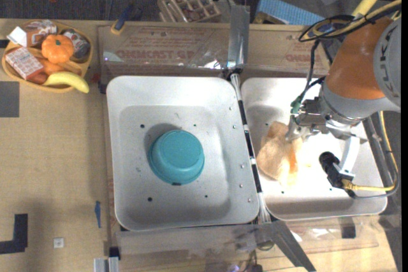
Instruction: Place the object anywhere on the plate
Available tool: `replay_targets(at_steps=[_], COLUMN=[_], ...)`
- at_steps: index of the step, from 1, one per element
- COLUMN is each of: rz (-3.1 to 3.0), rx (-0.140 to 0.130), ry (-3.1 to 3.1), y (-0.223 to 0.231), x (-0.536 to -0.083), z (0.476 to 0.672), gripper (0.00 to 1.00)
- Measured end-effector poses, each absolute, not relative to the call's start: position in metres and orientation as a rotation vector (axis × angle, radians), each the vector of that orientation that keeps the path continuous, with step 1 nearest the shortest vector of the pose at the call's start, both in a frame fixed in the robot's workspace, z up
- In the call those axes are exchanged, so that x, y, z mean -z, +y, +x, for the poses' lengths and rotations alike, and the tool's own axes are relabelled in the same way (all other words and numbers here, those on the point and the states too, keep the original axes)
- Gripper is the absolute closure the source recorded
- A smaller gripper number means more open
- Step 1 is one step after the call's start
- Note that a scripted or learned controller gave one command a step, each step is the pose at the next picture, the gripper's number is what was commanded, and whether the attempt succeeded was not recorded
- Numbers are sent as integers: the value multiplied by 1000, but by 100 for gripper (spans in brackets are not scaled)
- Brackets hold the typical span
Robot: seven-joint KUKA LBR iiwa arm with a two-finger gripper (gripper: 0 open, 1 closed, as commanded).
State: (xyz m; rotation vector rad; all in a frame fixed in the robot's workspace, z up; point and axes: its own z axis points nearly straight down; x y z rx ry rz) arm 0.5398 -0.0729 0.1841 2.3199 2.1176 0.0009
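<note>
Two shallow white bins (127,105) sit side by side: a round teal plate (177,156) (upturned, apparently) lies left; the gripper (294,136) touches a tan bread-like lump (278,151) right, grip state unclear.

- The teal plate (177,156) sits mid-floor in the left bin (127,105), with bare floor all around it.
- A raised divider (245,137) separates the bins.
- The arm (360,73) overhangs the right bin (370,200).
</note>
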Motion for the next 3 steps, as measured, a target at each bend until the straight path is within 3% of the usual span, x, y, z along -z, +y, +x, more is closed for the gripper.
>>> replay_targets(at_steps=[1,3], rz=[2320,1316], rx=[2,-1], ry=[2118,2852], y=[-73,9], x=[-224,-219], z=[540,531], gripper=[100,100])
